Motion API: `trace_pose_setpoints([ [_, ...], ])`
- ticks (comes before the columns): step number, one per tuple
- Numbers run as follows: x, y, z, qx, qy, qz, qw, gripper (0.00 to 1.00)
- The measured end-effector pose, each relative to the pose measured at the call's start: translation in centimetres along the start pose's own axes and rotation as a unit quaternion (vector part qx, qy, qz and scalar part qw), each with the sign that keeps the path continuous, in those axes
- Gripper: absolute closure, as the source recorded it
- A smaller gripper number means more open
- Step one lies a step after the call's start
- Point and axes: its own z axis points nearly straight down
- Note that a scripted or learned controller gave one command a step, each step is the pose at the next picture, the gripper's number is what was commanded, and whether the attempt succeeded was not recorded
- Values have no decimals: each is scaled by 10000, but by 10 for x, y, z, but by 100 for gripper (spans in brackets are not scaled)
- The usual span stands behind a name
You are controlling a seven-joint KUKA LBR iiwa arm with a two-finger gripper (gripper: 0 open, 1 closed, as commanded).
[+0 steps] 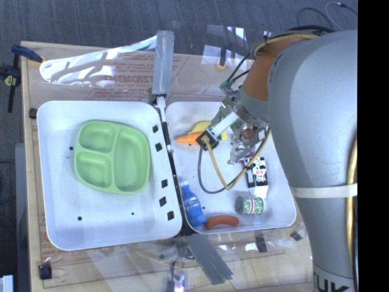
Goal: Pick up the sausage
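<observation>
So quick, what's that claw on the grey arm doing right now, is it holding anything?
Gripper: over the right white bin; grip cannot be told. The reddish-brown sausage lies apart, near the front wall.

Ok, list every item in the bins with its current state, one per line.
sausage: lying flat at the right bin's near edge, not held.
blue bottle: lying on its side by the divider.
green can: on its side, beside the sausage.
carrot: lying flat.
banana: lying flat, partly under the arm.
green plate: upright in the left bin.
hand: over the right bin, away from the sausage.
</observation>
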Motion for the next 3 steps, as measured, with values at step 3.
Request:
trace_pose_setpoints([
  [3,3,82,59,-14,17,1252,9921,0],
])
